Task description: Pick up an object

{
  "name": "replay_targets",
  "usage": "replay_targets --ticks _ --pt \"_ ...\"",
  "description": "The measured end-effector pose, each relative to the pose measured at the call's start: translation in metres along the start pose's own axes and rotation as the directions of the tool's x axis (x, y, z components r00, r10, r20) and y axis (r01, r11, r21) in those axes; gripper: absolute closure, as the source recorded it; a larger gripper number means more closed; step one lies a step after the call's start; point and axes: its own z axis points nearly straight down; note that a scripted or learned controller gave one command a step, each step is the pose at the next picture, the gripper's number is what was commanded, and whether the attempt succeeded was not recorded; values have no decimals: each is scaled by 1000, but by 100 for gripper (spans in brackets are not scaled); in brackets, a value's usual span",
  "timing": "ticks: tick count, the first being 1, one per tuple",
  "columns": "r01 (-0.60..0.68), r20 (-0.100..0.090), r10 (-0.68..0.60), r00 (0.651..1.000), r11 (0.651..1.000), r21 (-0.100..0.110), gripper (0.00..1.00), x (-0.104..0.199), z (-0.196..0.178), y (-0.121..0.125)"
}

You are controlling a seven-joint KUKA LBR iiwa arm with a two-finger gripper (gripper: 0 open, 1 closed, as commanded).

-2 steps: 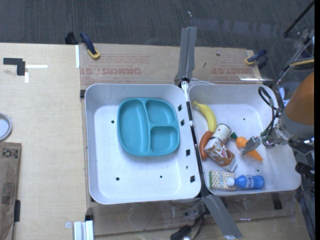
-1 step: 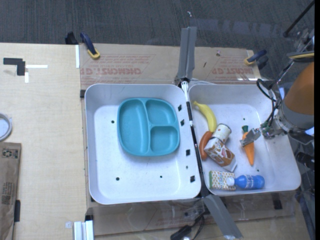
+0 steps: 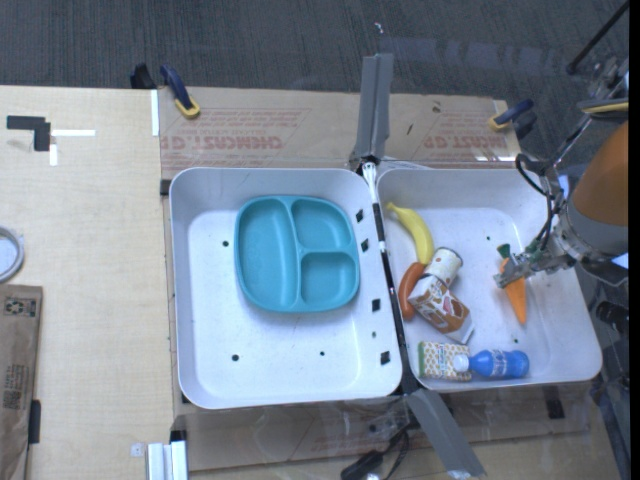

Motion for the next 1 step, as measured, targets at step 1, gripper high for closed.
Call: replay_targets --ticks 1 --pt "-44 0 44 999 999 1 100 72 -129 34"
